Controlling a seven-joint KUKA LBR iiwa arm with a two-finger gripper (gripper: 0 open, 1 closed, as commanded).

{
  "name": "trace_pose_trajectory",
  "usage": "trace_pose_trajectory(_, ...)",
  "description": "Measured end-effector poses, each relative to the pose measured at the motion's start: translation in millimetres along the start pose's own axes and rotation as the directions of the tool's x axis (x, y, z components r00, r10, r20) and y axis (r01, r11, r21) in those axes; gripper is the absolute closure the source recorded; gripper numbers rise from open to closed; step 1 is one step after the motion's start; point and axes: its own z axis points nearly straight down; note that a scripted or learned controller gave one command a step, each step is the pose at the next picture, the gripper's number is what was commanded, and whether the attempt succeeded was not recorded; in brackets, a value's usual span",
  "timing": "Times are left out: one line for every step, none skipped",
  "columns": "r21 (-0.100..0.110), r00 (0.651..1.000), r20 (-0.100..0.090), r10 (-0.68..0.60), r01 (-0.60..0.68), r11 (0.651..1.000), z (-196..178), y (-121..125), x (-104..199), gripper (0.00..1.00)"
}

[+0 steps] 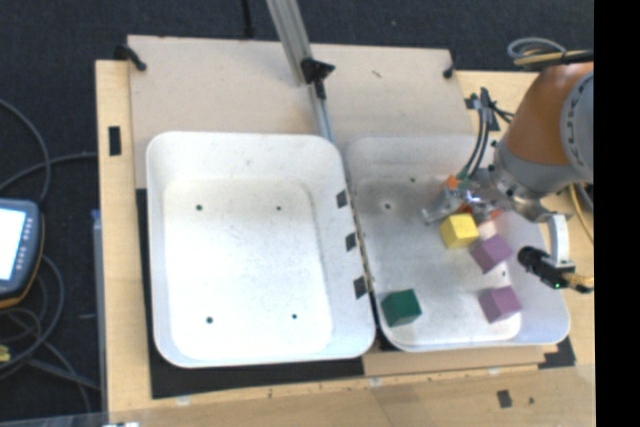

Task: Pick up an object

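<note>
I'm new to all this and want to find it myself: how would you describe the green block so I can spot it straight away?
Look at the right-hand white bin, the one the arm reaches into. Go to its near left corner, by the wall shared with the other bin: the green block sits there alone. The yellow block and two purple blocks lie further right.

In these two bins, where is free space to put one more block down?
The left bin has bare floor from wall to wall. In the right bin, the near-left part, between the divider and the yellow block, is free above the green block. The far right is crowded: pincer, yellow block, two purple blocks.
</note>
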Motion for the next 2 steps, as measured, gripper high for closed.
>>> trace_pose_trajectory(0.01, 1.0, -0.005, -0.002, 0.002, 1.0, 24.6, 17.2, 3.5, 0.0)
trace_pose_trajectory(0.02, 1.0, -0.024, -0.006, 0.006, 1.0, 25.3, 60.7, -21.9, 0.0)
